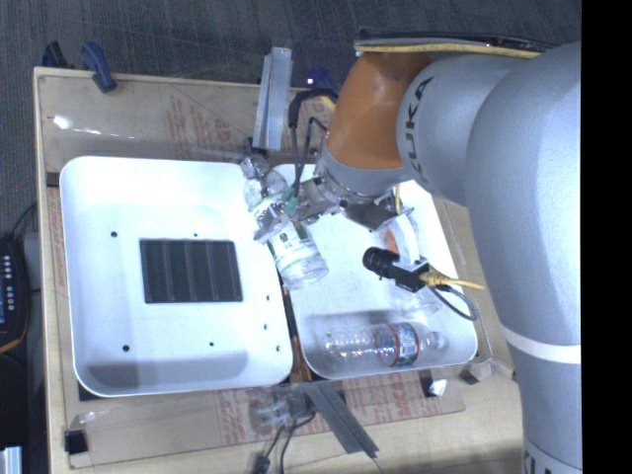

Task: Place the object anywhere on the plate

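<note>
Bottles: two, clear plastic. The small bottle, white-labelled, tilts under the pincer, grip impossible to tell; the long bottle lies in the right bin. One ribbed plate.

Left bin: the floor is open on all sides of the dark ribbed plate, which lies flat at its centre. Access from above is unobstructed.

Right bin: largely overhung by the arm, which covers its far and right portions. A small clear bottle sits at the shared inner rim, just beside the end effector. A larger clear bottle lies along the near wall (bare floor remains between the two bottles).
</note>
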You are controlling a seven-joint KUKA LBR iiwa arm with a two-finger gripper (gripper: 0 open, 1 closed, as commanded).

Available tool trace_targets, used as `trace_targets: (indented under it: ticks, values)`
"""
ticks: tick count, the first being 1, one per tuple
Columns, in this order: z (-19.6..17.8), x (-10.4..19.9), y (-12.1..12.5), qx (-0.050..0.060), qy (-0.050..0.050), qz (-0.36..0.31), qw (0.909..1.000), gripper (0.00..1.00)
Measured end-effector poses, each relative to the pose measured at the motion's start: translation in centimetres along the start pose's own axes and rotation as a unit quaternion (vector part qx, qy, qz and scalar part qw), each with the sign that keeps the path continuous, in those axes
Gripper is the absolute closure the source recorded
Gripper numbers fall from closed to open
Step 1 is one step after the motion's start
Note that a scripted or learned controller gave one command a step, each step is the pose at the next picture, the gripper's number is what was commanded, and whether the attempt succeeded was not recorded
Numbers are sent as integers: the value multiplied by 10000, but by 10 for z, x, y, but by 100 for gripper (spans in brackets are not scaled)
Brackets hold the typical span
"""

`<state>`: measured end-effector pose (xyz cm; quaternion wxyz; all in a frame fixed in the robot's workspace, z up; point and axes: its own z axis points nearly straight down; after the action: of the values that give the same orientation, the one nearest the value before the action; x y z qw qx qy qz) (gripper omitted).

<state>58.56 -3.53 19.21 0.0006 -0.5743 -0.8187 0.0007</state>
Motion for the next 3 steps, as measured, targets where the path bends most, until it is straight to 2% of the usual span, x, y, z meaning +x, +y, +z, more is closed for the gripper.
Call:
trace_targets:
  ticks: [1, 2, 3]
  values:
    - [0, 105, -14, 7, 2, -316, 9995, 100]
    - [-44, 71, 9, 7, 0, -577, 9983, 100]
    - [-44, 71, 10, 4, 0, -576, 9983, 0]
